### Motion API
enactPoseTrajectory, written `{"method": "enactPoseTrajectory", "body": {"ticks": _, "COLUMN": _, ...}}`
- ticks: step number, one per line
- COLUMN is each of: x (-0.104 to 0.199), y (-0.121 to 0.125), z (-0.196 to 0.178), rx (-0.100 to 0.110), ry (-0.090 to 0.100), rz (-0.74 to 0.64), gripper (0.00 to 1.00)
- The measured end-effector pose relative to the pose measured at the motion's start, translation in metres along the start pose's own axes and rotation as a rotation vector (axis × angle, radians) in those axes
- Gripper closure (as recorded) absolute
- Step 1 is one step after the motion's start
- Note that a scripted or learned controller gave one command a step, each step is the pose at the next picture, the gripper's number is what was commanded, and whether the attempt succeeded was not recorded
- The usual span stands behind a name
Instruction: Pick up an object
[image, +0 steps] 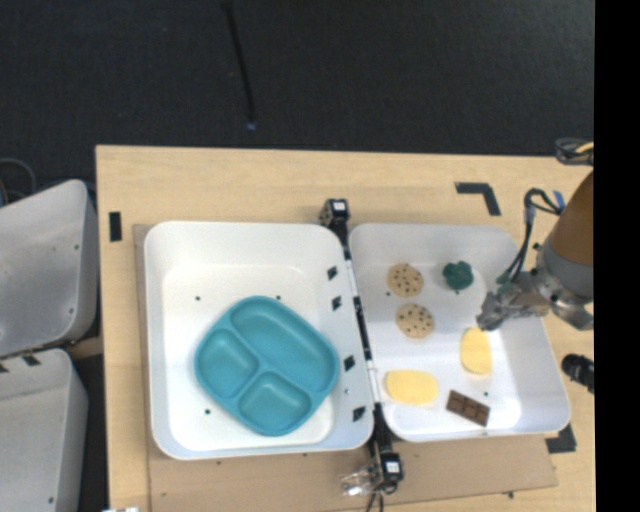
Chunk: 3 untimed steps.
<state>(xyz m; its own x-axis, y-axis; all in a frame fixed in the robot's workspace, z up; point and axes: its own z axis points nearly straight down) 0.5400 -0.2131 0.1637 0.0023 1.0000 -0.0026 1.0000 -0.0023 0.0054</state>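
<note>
Altogether two cookies (409, 300), two yellow pieces (445, 370), one teal tray (265, 364)

tray (265, 365) in left bin (160, 300) | cookies (405, 280), chocolate (467, 407) in right bin (535, 400)

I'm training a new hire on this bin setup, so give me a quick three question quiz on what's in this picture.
1. True or false: the blue tray lies in the left bin.
2. How many round cookies are in the right bin?
3. Which item lies closest to the gripper: A) the brown chocolate bar, B) the green toy, C) the upright yellow piece?

Key: 1 true; 2 two; 3 C.
</note>
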Motion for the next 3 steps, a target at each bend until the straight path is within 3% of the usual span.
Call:
{"method": "enactPoseTrajectory", "body": {"ticks": 2, "x": -0.003, "y": -0.005, "z": -0.094, "rx": -0.001, "ry": 0.0, "rz": -0.005, "gripper": 1.0}}
{"method": "enactPoseTrajectory", "body": {"ticks": 3, "x": 0.048, "y": -0.009, "z": -0.103, "rx": 0.003, "ry": 0.004, "rz": -0.009, "gripper": 1.0}}
